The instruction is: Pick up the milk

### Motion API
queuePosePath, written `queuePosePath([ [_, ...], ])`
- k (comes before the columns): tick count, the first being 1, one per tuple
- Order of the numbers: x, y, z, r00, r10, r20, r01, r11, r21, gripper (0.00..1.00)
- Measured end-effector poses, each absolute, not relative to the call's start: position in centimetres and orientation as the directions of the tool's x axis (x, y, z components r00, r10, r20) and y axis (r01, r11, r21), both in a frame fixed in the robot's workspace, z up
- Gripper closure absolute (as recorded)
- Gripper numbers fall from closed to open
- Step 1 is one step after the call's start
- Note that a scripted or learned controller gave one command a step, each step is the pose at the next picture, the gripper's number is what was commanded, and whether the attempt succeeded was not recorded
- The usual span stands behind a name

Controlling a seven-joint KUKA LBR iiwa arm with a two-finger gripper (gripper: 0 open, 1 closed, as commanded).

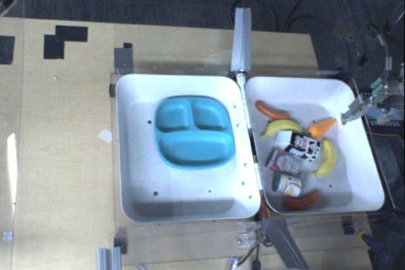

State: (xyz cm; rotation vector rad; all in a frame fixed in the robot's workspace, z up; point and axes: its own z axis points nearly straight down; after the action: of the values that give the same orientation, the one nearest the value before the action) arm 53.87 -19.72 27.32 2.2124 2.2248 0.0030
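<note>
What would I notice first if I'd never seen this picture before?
Probably the big blue tray with three sections, lying in the left bin. Next, the heap of toy food in the right bin: a black-and-white milk carton in the middle, with yellow bananas, an orange carrot and reddish sausages around it.
</note>
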Motion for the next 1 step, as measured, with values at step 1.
queuePosePath([
  [1, 52.77, -18.27, 11.56, -0.033, 0.999, -0.007, 0.999, 0.033, 0.033, 0.00],
])
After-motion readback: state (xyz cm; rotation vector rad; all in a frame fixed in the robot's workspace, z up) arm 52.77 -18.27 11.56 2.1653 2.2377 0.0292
